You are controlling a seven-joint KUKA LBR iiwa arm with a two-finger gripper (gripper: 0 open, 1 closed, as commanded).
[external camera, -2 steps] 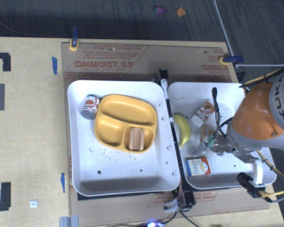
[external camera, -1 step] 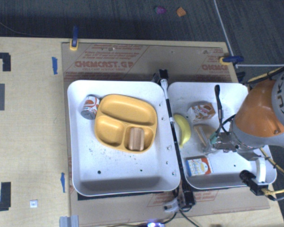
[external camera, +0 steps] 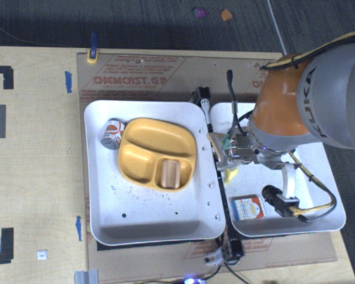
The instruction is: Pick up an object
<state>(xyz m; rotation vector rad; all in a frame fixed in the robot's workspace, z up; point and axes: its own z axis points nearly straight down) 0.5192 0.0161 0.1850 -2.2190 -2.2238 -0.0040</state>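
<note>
My gripper (external camera: pixel 229 154) hangs low over the left side of the right bin (external camera: pixel 319 158), close to the wall shared with the left bin. The grey arm and its orange band cover most of that bin. A small yellow-green thing (external camera: pixel 229 174) peeks out just below the gripper; whether the gripper touches it is hidden. A small flat box (external camera: pixel 248 207) with a white, blue and red face lies at the right bin's front left. In the left bin (external camera: pixel 106 218), a yellow divided plate (external camera: pixel 148 141) holds a tan block (external camera: pixel 170 173) in its front right compartment. A crushed can (external camera: pixel 112 134) lies against the plate's left rim.
Both bins sit on a brown cardboard sheet (external camera: pixel 136 76) on the wooden bench. Black cables and clamps (external camera: pixel 202 99) run along the gap between the bins. The front half of the left bin is bare white floor.
</note>
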